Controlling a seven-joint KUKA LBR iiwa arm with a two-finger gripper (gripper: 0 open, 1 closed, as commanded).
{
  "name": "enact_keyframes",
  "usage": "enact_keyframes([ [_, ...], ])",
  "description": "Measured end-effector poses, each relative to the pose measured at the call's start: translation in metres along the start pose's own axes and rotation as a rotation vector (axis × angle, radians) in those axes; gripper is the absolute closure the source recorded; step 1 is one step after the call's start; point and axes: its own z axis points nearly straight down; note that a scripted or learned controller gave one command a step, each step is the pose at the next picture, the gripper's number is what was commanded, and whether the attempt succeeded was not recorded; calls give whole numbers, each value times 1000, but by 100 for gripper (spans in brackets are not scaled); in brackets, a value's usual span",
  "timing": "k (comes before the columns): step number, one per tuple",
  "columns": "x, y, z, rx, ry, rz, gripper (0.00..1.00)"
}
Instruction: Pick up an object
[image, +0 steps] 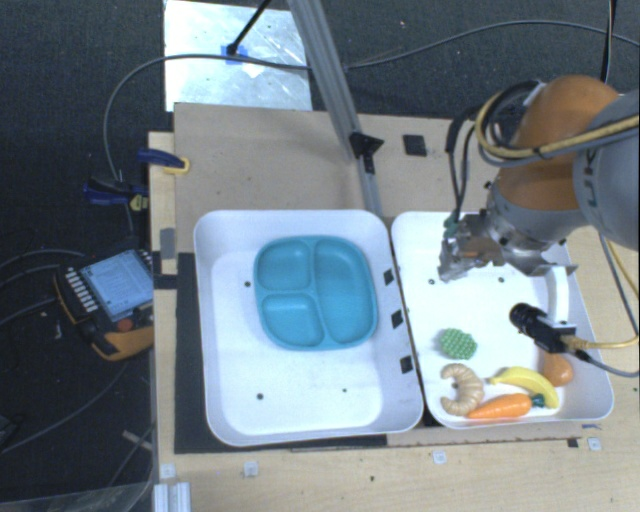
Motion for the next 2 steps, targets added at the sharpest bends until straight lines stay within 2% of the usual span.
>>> enact_keyframes([
  [1,47,24,9,0,0,1,100],
  [2,108,34,3,0,1,0,100],
])
